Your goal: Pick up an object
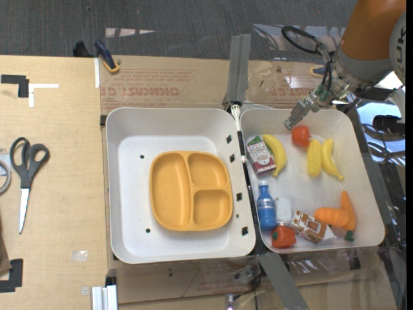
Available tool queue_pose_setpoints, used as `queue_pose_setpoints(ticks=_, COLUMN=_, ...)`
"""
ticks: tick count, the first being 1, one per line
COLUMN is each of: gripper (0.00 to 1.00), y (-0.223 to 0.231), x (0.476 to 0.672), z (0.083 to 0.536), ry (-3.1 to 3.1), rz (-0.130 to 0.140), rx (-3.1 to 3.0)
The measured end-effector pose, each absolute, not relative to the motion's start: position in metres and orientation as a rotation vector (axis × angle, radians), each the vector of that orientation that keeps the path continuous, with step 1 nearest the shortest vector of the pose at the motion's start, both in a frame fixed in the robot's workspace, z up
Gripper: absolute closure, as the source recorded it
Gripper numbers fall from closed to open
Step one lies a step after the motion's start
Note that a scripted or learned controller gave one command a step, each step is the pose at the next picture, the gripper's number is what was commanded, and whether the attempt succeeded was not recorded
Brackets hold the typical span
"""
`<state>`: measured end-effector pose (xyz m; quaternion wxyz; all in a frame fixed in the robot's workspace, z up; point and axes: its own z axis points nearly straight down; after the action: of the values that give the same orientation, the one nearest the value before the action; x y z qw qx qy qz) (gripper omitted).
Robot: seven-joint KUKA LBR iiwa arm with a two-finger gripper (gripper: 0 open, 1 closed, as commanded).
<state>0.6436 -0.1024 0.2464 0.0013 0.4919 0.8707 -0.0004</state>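
Arm's upper part is getting cut off by top right corner, so just the orange band and wrist are showing. Gripper [301, 115] is hanging over the right bin [361, 173] near its back wall, just above a small red-orange tomato [301, 135]; can't tell how the claw is set, too small and dim.

Right bin is holding three bananas [322, 157], a red carton [259, 157], blue bottle [265, 205], carrots [339, 215], a 2nd carton [308, 226] and another red veg [283, 236] at the front, partly hiding behind the rim.

Left bin [122, 173] is carrying a yellow divided plate [191, 190]. Bench is pale wood w/ cardboard under the bins; scissors [27, 173] are lying at far left. Floor behind is looking dark grey.
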Motion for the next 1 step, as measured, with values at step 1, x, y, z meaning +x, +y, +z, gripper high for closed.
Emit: queue_pose_setpoints(ticks=1, gripper=0.00, y=-0.1187, x=0.6233, z=0.1048, ry=2.645, rz=-0.002, rx=1.694)
